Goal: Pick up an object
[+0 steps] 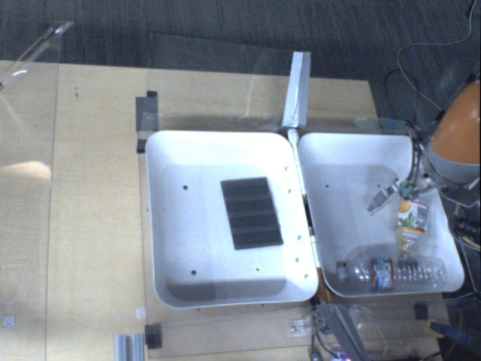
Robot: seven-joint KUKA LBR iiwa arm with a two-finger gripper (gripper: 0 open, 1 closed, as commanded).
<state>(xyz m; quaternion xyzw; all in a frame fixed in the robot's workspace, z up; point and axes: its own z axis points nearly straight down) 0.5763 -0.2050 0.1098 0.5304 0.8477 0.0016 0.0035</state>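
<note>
In the right bin (pixel 338 156) my gripper (pixel 388 195) hangs low over the floor at the right side, under the arm's orange band (pixel 460 130). Just below and to the right of the gripper lies a small orange, green and white packet (pixel 412 222), very close to it; nothing is visibly held. A clear plastic bottle (pixel 391 272) with a coloured label lies on its side along the bin's near wall. In the left bin (pixel 173 201) a black ribbed rectangular pad (pixel 251 212) lies flat near the middle.
A grey upright post (pixel 296 90) stands behind the seam between the two bins. Cables run at the right edge of the bench, near the arm. The wooden bench top spreads out to the left of the bins.
</note>
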